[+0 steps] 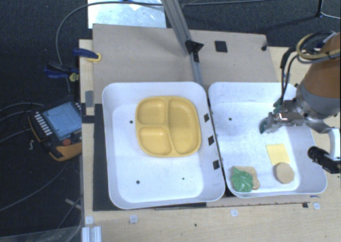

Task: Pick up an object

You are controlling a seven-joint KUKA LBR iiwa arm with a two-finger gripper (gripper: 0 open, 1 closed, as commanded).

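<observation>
In the right bin (240, 102) lie a pale yellow flat square (278, 154), a round tan piece (284, 172) just below it, and a green leafy piece on a tan base (244, 178) near the front edge. My gripper (270, 123) hangs over the right bin's middle right, above and a little left of the yellow square. Nothing shows between its fingers. A yellow divided plate (168, 126) sits in the left bin (120, 182).
A slanted grey pole (178, 17) crosses above the bench behind the bins. Clamps (80, 54) and a handheld pendant (58, 129) lie off the bench to the left. Cables run along the floor.
</observation>
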